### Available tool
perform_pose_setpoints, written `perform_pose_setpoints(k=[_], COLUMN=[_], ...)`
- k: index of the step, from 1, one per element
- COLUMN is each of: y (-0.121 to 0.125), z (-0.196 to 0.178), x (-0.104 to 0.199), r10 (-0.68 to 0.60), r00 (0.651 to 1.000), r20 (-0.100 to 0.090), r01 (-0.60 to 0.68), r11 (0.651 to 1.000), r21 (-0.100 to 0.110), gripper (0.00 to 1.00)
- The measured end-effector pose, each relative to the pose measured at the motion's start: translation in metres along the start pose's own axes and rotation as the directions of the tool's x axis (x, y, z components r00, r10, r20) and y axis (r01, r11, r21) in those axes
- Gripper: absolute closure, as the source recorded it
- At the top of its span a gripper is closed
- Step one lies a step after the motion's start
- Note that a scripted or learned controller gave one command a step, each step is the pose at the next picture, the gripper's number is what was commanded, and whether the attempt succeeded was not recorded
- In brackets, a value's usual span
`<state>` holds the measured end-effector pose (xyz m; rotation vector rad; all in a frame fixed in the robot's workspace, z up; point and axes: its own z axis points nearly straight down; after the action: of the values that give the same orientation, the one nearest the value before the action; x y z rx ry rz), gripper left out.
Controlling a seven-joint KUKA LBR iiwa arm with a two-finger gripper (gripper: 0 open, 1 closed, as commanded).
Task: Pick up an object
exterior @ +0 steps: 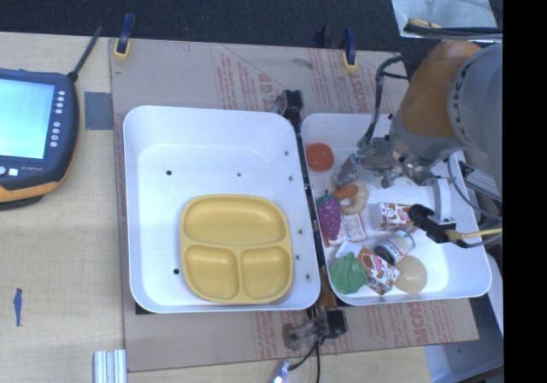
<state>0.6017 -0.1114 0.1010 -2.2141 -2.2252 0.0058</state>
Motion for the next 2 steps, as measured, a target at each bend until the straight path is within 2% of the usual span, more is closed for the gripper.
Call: perform_pose_setpoints(k=[1,2], y=[-0.012,-0.028], z=[0.01,0.01], x=[0.012,0.009], r10=[0.0,-0.001], r00=[1.0,1.0], r20=[0.0,0.0], r01=[0.0,0.001], r11=[1.0,1.0], r21=[0.002,0.002], gripper=[0.0,0.0])
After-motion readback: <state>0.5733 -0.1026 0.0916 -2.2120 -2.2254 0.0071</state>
